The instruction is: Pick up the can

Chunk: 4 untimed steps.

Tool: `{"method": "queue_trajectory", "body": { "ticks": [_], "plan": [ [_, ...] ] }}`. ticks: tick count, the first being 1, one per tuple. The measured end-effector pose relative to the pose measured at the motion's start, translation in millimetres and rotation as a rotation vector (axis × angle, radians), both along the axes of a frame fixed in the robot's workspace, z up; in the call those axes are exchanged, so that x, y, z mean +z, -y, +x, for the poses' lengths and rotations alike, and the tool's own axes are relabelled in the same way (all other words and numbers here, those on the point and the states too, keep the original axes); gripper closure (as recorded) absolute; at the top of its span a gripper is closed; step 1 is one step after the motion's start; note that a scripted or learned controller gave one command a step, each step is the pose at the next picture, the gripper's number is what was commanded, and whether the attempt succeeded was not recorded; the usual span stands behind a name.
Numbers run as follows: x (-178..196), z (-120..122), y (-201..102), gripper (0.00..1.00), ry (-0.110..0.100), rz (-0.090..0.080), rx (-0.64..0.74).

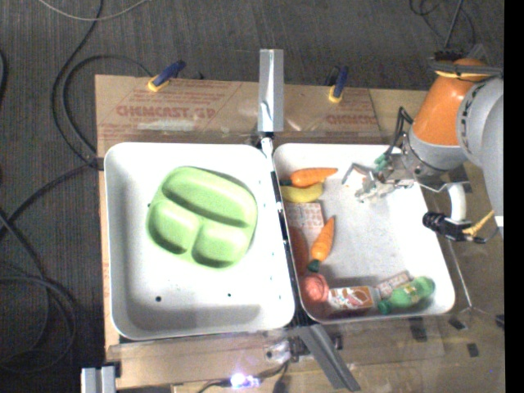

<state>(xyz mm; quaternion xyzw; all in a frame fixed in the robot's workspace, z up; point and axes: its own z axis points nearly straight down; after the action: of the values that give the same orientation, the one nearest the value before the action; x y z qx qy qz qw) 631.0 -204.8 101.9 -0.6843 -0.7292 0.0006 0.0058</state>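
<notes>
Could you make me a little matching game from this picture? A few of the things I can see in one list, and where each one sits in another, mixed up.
Things:
1. big green moulded piece
2. yellow banana
3. can
4. claw

Places:
A. near edge of the right bin, lying on its side
B. over the right bin's far right part, above bare floor
C. in the left bin
D. far left corner of the right bin, just below an orange carrot

Pairs: 1-C, 2-D, 3-A, 4-B
</notes>
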Motion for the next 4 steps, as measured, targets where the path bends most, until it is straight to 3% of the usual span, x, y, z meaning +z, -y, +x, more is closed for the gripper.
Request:
{"method": "queue_trajectory", "body": {
  "ticks": [1, 2, 3, 4],
  "plan": [
    [1, 2, 0, 0.00, 0.007, -0.002, 0.000],
    [-12, -26, -5, 0.00, 0.022, -0.006, -0.256],
    [-14, 13, -16, 0.00, -0.076, -0.018, -0.572],
    [-6, 15, -15, 1.00, -0.061, -0.026, -0.576]
  ]
}}
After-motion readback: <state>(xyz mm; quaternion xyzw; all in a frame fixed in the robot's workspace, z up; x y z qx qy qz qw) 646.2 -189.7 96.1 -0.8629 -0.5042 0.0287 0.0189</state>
